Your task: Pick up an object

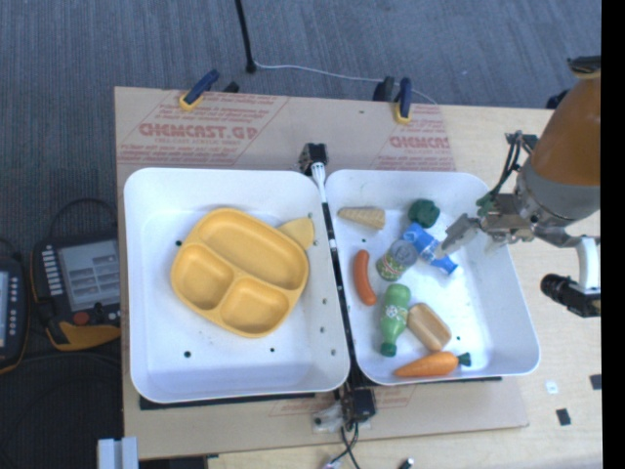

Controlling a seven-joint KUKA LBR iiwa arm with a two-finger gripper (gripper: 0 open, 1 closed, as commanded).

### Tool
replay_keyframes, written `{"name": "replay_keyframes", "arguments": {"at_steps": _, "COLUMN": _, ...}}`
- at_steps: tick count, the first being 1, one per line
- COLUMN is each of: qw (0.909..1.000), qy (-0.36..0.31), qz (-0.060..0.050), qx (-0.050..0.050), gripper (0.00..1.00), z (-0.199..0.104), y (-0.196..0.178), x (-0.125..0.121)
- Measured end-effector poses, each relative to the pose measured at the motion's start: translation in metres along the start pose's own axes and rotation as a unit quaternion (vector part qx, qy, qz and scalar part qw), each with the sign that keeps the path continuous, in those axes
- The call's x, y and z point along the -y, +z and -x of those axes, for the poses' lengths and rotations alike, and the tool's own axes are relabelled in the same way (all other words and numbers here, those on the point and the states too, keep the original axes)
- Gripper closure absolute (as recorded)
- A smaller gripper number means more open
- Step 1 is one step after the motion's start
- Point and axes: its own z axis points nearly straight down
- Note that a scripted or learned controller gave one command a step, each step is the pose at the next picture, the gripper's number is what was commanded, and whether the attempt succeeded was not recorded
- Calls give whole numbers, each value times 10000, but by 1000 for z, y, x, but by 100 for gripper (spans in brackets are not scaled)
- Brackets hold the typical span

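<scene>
The right bin point(508, 291) holds several toy foods. Among them are a blue bottle point(427, 243), a grey can point(397, 260), a dark green round piece point(424, 212), a pale wedge point(361, 217) and a red sausage point(363, 277). Nearer the front lie a green bottle point(394, 319), a brown bread roll point(430, 325) and an orange carrot point(430, 364). My gripper point(474, 237) hangs over the right side of this bin, just right of the blue bottle. It is open, with nothing between its fingers.
The left bin point(146, 291) holds a yellow divided plate point(239, 272) and a yellow wedge point(299, 230). A black rod point(327, 223) lies along the seam between the bins. The arm's orange band point(576, 135) rises at the right.
</scene>
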Motion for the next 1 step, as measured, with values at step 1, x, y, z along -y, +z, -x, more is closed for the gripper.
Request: {"name": "replay_keyframes", "arguments": {"at_steps": 1, "qw": 10000, "qy": 3, "qz": 6, "qx": 6, "gripper": 0, "z": -32, "y": 60, "x": -17}}
